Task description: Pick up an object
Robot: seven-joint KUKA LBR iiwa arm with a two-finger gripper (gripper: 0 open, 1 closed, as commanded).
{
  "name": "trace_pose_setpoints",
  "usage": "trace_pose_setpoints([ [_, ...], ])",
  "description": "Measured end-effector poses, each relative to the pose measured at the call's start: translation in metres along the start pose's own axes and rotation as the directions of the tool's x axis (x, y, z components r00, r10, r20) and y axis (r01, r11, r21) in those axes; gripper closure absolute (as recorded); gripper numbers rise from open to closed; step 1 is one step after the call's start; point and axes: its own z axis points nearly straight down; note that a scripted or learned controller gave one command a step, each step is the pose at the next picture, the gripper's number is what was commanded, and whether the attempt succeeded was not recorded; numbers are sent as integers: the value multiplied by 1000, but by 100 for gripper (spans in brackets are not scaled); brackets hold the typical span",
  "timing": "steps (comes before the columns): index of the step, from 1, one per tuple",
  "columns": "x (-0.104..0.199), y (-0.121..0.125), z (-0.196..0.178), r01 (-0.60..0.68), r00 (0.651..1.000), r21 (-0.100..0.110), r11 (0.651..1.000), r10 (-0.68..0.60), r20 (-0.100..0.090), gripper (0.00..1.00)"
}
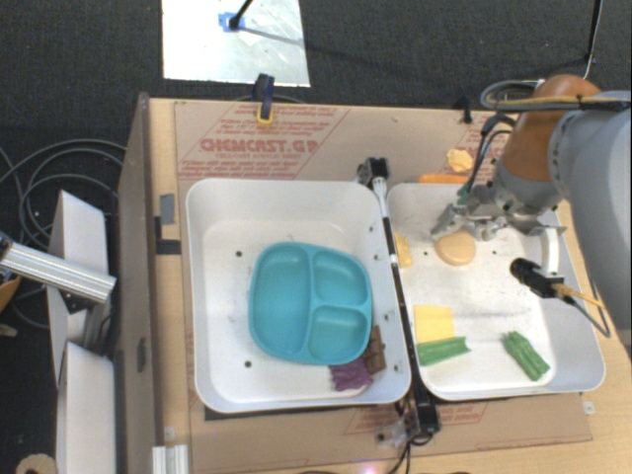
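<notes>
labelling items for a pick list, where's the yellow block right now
In the camera view the yellow block lies in the right bin, near its lower left corner by the divider, directly above the green piece and below the round tan piece.

Dark carpet floor (415,38), shiny metal sheet (235,28), cardboard-topped bench (286,136), black cables (59,171)

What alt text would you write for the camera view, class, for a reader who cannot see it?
A grey robot arm's claw hangs over a tan round piece in the right bin, which also holds yellow and green items. The left bin holds a teal divided plate.
</notes>
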Motion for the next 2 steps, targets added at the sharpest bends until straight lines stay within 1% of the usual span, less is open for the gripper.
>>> trace_pose_setpoints([
  [1,44,-23,-12,1,1000,9,1000,-1,-4,0],
  [2,42,-21,-24,2,1000,3,1000,-2,-1,100],
])
